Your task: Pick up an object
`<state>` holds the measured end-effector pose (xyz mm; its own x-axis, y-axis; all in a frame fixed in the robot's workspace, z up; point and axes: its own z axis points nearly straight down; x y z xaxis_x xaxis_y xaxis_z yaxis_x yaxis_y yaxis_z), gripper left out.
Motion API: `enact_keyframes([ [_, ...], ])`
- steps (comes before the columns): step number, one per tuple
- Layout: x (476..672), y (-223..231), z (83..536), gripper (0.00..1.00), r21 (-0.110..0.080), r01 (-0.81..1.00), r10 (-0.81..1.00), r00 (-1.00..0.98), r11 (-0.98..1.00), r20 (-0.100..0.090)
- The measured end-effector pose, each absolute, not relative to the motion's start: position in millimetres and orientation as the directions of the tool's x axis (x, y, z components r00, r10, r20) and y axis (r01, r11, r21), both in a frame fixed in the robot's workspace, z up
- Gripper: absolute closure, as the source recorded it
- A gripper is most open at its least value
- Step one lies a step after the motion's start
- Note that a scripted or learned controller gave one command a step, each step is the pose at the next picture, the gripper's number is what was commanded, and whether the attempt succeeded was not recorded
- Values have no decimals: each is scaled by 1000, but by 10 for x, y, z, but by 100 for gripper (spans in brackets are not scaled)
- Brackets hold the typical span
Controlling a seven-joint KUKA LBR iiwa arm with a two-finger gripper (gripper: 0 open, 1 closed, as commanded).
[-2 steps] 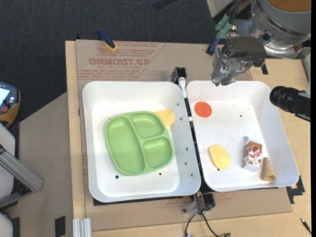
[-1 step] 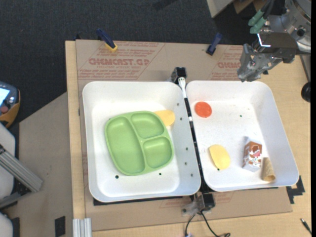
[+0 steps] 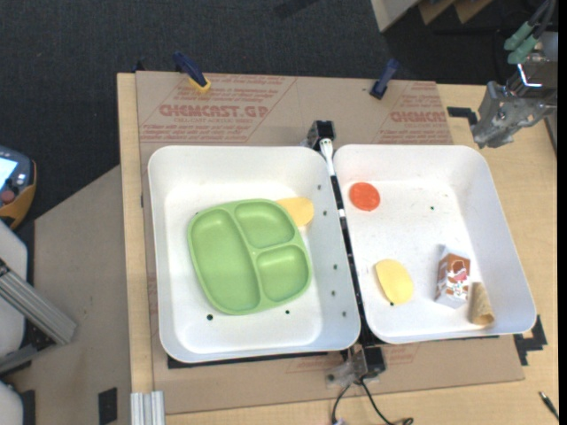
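The gripper [image 3: 498,127] sits up past the far right corner of the right bin [image 3: 496,197], outside its rim, and from where I stand I cannot tell how its working end is set or whether it has anything; nothing shows in it. The likely targets all lie in that bin: an orange disc [image 3: 364,196] toward its far left, a yellow lump [image 3: 394,282] nearer its front left, and a small carton [image 3: 453,279] with a tan cone [image 3: 480,305] touching it, tucked toward the front right wall. That last pair worries me most; I reckon a descent there could nudge one piece against the other or pin the cone to the rim, and the bin wall leaves little room on that side. The disc looks flat, so it might slip out of a pinch. The yellow lump has bare floor all round it, the easiest approach to my eye. Left of the right bin, the left bin [image 3: 168,237] holds a green tray [image 3: 248,255] with a yellow piece [image 3: 299,209] at its far edge, a longer reach across the shared rim.
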<state>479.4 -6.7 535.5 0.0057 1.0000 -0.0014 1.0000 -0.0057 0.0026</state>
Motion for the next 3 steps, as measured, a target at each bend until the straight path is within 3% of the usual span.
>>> enact_keyframes([
  [3, 4792, -1604, 5352, 100, 4, 1000, 1000, 6, -6, -4],
])
